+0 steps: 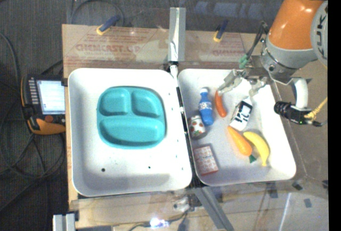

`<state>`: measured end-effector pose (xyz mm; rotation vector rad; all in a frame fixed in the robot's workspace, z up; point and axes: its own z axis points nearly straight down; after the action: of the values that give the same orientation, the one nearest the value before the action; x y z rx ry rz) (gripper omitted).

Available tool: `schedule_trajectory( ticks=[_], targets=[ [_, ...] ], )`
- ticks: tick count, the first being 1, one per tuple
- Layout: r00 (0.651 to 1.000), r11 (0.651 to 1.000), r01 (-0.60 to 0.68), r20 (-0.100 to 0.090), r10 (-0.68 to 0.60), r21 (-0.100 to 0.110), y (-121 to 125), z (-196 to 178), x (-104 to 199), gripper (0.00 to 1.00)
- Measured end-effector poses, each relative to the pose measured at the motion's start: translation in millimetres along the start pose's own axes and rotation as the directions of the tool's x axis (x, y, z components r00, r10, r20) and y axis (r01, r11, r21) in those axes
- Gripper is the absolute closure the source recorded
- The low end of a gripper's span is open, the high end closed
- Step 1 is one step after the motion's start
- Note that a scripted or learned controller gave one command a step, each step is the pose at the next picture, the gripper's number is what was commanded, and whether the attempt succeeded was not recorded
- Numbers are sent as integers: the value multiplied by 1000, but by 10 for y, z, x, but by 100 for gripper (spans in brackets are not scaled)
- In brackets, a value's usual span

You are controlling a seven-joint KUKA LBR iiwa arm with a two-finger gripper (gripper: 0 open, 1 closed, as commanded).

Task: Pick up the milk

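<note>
Over the right bin (pixel 287 163), the claw (pixel 244 85) hangs with its two fingers spread wide and nothing between them, just above the bin's far end. Directly below it lies the milk (pixel 242 114), a small black-and-white carton flat on the bin floor, long axis tilted from lower left to upper right, upper end pointing toward the claw. A blue bottle (pixel 205 107) and an orange carrot (pixel 220 104) lie to its left, a banana (pixel 258 147) just below. A teal tray (pixel 131 117) sits in the left bin (pixel 80 171).
</note>
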<state>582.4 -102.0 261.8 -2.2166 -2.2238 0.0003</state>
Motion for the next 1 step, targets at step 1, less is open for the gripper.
schedule_trajectory(
  ticks=[1],
  targets=[
    [999, 999, -35, 1, 35, 0, -39, 239, -602, 0]
  ],
)
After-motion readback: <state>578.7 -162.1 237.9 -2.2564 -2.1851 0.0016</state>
